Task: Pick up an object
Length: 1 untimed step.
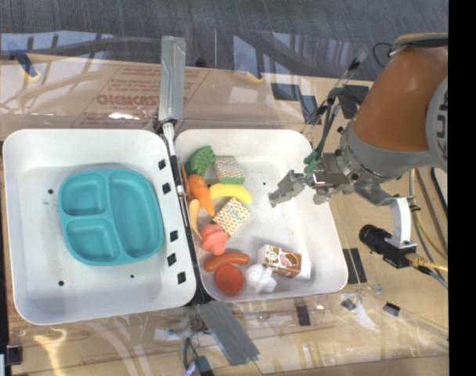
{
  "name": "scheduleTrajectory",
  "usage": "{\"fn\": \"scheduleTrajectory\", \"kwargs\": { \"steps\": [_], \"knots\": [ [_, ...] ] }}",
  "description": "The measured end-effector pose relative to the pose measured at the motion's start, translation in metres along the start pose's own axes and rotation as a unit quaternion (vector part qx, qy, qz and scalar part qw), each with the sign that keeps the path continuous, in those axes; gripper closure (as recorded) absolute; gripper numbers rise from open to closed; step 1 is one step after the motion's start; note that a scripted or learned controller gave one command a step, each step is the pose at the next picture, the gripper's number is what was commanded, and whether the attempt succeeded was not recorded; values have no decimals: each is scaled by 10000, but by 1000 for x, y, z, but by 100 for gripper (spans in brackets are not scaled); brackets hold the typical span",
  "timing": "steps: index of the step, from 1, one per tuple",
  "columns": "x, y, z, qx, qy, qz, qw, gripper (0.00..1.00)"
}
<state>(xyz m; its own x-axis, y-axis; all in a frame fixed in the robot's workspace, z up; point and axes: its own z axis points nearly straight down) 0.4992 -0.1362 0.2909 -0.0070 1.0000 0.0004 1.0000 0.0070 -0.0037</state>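
Note:
My gripper (303,191) hangs over the right side of the right bin (320,233), above bare white floor. Its two fingers stand apart with nothing between them. Toy food lies along the bin's left side and front: a green broccoli (200,160), a yellow banana (230,192), an orange carrot (199,193), a tan waffle square (232,215), a pink piece (214,239), a red sausage (226,259), a red tomato (229,281), a white garlic (259,277) and a small milk carton (282,262). The banana is the nearest item, to the gripper's left.
The left bin (27,280) holds a teal divided plate (111,215). A grey bar (172,77) rises behind the divider between the bins. Bare floor lies in the right bin's back right part, under the gripper.

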Motion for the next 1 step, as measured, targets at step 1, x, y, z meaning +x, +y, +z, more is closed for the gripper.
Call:
{"fn": "scheduleTrajectory", "kwargs": {
  "steps": [1],
  "knots": [
    [-7, -3, 58, 9, 0, -116, 9999, 0]
  ]
}}
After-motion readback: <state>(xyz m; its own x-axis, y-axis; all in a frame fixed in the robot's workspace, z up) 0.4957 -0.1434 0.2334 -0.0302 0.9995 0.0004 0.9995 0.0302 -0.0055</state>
